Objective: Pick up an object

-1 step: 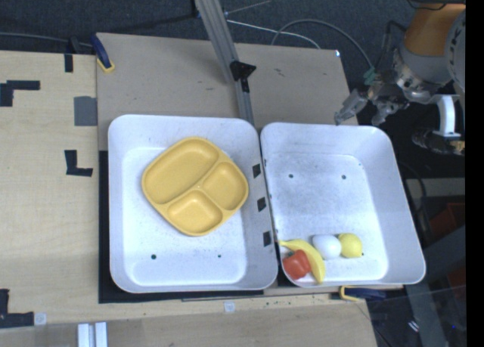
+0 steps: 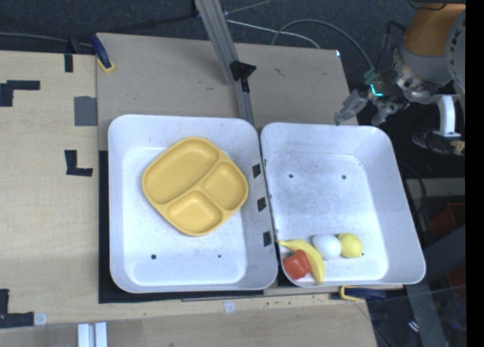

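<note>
Left bin (image 2: 125,187) holds yellow tray (image 2: 195,185); right bin (image 2: 393,187) holds toy fruit (image 2: 321,251); tool (image 2: 363,107) state unclear.

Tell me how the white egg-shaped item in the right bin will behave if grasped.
The white egg looks smooth and rounded, so it may slip from a pinch. It would probably roll if nudged, though the banana and yellow lemon beside it could hem it in.

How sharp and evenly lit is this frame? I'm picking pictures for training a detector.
Camera view: even, soft light, faint shadows; yellow tray crisp; the small items in the right bin slightly soft; gripper small and blurry near the top right; no strong glare.
</note>
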